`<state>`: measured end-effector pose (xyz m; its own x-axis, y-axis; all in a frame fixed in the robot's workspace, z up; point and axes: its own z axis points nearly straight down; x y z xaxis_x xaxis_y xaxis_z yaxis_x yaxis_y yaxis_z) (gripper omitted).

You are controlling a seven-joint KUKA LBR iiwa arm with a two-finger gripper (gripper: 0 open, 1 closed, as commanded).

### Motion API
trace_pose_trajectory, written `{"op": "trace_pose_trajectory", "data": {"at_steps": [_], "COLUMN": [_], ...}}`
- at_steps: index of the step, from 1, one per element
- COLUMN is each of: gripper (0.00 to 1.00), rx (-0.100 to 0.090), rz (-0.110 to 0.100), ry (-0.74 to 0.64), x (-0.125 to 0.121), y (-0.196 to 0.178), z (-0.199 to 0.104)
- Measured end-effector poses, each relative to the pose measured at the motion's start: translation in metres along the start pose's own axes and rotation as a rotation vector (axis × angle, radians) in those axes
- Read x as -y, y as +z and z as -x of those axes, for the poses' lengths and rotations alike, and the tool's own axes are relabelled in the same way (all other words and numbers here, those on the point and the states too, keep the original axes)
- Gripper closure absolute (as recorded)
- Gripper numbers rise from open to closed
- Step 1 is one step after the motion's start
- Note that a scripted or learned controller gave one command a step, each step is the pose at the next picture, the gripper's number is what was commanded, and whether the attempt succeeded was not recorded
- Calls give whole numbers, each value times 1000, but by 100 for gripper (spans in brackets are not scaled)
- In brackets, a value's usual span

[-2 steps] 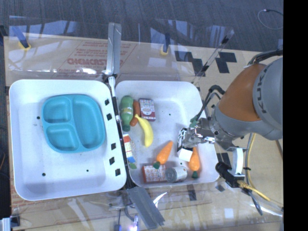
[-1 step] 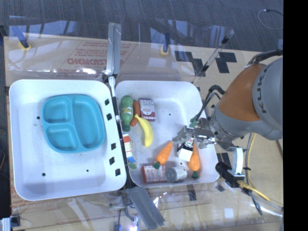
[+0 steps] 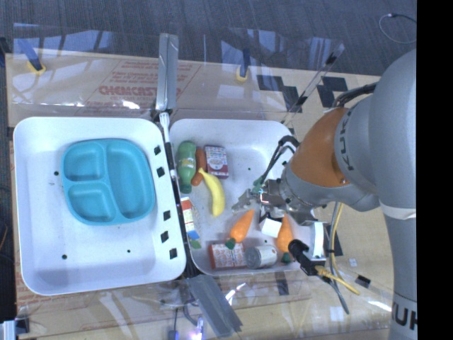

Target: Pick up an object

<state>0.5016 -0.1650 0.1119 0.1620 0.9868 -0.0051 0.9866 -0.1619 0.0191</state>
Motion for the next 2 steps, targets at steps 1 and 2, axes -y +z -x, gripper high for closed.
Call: {"op": "trace_pose_trajectory", "data": {"at_steps": [1, 2], "gripper": [0, 0], "rx": [-3, 10], "rz": [4, 24], "ry": [-154, -226], "x": [-21, 15], "y": [6, 5], "z": [14, -15]}}
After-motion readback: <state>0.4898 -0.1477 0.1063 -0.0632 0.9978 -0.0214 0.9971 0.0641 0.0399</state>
